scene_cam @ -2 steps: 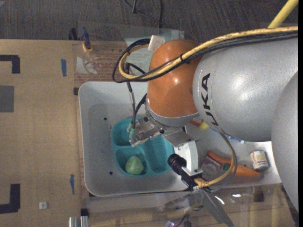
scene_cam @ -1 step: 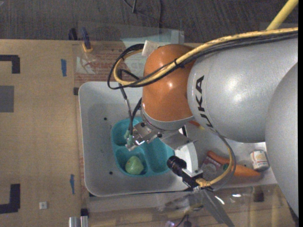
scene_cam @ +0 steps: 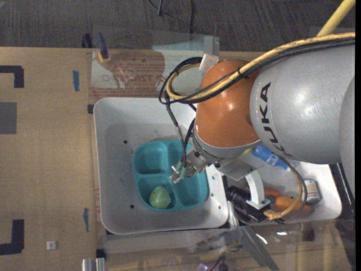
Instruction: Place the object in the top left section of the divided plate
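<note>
A teal divided plate [scene_cam: 151,158] lies in the left white bin [scene_cam: 113,151]. A light green rounded object [scene_cam: 160,197] rests in the plate's lower left section. My gripper [scene_cam: 179,173] hangs over the middle of the plate, just above and to the right of the green object. The arm's orange band and grey body cover the plate's upper right part. Nothing shows between the fingertips.
The right bin [scene_cam: 330,205] is mostly hidden under the arm and holds an orange object [scene_cam: 280,199] near cables. Bin walls surround the plate. Tan bench with blue tape marks lies to the left.
</note>
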`<state>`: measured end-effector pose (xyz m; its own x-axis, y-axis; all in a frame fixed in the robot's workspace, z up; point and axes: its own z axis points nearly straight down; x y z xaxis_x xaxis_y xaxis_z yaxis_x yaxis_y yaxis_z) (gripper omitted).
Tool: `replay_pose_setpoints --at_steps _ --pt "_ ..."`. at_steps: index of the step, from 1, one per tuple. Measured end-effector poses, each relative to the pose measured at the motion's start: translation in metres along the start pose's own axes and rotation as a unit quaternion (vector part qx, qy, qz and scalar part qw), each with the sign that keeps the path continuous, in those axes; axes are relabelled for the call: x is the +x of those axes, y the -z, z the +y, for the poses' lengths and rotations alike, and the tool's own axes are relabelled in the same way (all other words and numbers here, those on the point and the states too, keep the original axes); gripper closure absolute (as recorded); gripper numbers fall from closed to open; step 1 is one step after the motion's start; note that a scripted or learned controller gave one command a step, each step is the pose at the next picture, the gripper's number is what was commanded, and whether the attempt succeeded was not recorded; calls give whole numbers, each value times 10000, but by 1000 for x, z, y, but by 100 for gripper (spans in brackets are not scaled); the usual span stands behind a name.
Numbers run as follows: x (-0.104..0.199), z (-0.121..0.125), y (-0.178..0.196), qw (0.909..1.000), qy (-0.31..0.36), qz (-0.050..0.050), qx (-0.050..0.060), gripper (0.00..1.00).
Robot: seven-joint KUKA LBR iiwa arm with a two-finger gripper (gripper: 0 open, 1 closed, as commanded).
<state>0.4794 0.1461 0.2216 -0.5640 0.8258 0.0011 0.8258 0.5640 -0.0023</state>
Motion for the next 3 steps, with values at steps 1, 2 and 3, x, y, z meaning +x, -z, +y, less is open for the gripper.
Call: replay_pose_setpoints --at_steps 1,2,3 --pt "0 0 0 10000 -1 0 -3 0" --pt "27 68 12 9999 169 -8 -20 0" --pt "-43 38 -63 9988 482 -7 -11 0"
